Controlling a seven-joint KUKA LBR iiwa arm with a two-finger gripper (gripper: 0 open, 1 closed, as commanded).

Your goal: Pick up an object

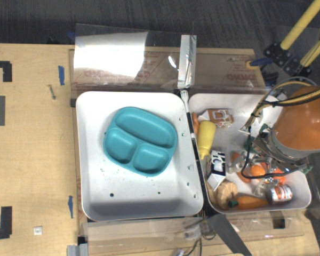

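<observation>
A broad orange band (304,119) is ringing the grey arm (288,145), and black cables (256,116) are looping beside its wrist.

- Left bin (90,159) and right bin (304,199) stand side by side on the worktop (26,143), walls touching.
- Divided plate (140,140): in the left bin, toward its far side.
- Bottle (205,137): in the right bin, just beside the left bin's wall.
- Carrot (250,200) and can (280,193): along the right bin's near wall.
- Arm (301,127): above the right bin's right part.
</observation>
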